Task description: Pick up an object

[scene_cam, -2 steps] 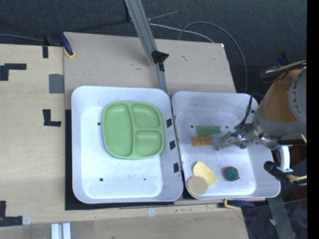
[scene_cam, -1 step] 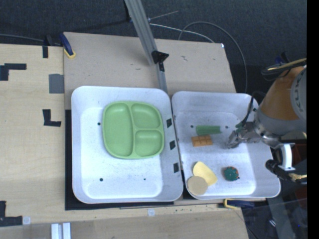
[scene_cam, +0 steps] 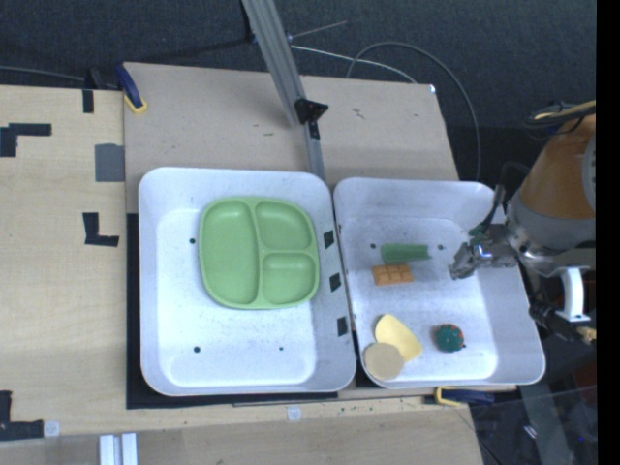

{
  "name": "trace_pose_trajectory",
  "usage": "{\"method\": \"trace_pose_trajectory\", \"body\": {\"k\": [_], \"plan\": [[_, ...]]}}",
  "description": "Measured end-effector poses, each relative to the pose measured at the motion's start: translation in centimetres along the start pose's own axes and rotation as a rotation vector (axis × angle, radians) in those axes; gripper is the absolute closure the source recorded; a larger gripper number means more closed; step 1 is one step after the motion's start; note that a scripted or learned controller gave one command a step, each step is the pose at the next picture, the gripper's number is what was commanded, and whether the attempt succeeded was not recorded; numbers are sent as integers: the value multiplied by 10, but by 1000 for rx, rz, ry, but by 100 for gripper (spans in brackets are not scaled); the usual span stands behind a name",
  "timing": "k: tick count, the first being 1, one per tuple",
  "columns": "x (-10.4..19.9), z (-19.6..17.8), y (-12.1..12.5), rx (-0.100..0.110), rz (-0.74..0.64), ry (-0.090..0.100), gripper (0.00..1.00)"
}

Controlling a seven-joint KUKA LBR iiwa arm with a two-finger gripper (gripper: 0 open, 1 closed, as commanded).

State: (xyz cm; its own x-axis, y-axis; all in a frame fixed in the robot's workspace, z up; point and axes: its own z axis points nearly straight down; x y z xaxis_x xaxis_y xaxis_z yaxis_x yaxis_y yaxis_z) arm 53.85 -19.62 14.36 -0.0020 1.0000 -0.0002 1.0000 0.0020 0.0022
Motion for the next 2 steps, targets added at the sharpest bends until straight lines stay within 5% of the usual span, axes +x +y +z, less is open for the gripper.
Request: {"method": "trace_pose_trajectory", "body": {"k": [2], "plan": [[-3,-122,1,-4,-1,-2,100]]}}
